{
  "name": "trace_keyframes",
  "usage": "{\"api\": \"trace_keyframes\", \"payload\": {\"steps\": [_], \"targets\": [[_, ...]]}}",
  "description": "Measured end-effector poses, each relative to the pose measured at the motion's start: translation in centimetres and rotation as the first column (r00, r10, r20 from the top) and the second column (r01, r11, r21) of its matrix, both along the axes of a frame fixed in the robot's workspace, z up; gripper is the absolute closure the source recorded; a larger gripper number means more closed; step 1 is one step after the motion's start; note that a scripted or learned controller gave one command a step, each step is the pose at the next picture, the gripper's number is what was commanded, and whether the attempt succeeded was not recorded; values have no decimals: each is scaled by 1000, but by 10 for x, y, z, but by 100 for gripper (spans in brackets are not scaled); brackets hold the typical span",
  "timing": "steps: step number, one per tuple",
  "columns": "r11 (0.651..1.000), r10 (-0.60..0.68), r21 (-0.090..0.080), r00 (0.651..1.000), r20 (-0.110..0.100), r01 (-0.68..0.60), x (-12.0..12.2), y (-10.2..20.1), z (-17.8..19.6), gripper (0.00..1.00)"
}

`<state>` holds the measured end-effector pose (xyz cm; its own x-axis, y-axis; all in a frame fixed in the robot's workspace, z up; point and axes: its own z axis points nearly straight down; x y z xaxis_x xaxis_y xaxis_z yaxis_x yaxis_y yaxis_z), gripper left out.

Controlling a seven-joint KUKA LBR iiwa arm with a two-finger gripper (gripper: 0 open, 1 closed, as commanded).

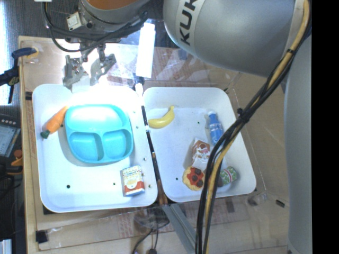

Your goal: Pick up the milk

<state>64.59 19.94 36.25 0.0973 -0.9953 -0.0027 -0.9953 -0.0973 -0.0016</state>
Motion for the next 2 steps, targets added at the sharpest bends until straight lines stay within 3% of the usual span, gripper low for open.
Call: {"api": "trace_keyframes", "payload": {"steps": [1, 2], "targets": [[989, 146, 0, 989, 0, -146, 9, -6, 13, 100], [909, 418, 0, 909, -1, -418, 10, -16, 33, 100]]}}
